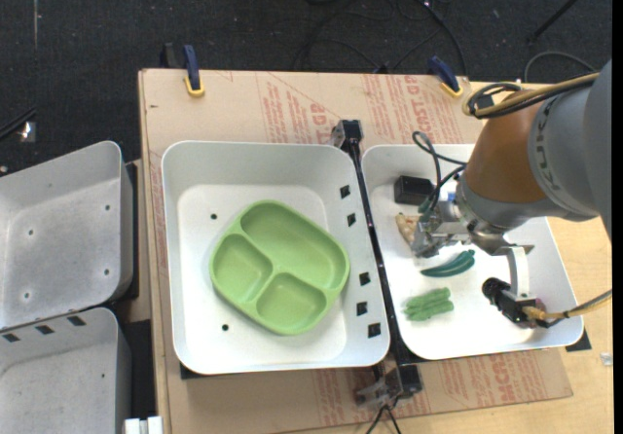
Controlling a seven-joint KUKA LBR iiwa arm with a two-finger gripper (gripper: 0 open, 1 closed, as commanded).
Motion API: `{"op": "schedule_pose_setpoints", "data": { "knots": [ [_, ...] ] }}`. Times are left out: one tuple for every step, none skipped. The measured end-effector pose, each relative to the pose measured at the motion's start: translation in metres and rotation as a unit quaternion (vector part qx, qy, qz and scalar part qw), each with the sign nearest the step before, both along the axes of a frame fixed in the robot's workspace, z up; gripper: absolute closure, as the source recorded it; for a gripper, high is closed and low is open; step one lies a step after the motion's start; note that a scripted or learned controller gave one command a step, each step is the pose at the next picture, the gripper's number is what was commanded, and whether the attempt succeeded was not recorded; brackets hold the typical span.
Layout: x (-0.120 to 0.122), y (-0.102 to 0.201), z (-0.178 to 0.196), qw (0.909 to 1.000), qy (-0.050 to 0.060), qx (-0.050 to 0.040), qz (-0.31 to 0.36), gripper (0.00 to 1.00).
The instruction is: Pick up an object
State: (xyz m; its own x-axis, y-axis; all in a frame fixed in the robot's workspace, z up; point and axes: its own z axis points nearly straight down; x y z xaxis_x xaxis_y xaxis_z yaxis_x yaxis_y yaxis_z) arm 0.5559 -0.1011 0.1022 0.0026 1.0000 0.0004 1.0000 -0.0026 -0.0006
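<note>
Claw (428, 235), finger state indiscernible, low in the right bin (565, 267) just above a dark green curved piece (450, 265); crowding by the tan object (406, 224) risks a glancing, failed grasp.

A single fixed camera looks down at a slant from above the tabletop (263, 96), taking in both white bins, the left bin (185, 257) and the right bin (560, 257), side by side. The view sits far enough back to show dark floor (88, 23) beyond the far edge. The arm (545, 160) enters from the frame's right.
</note>
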Motion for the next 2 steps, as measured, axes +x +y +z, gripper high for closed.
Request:
{"op": "schedule_pose_setpoints", "data": {
  "knots": [
    [0.008,-0.004,0.059,1.0,-0.003,-0.0008,0.002,1.0],
    [0.01,-0.003,0.122,1.0,-0.002,-0.0008,0.003,1.0]
  ]
}}
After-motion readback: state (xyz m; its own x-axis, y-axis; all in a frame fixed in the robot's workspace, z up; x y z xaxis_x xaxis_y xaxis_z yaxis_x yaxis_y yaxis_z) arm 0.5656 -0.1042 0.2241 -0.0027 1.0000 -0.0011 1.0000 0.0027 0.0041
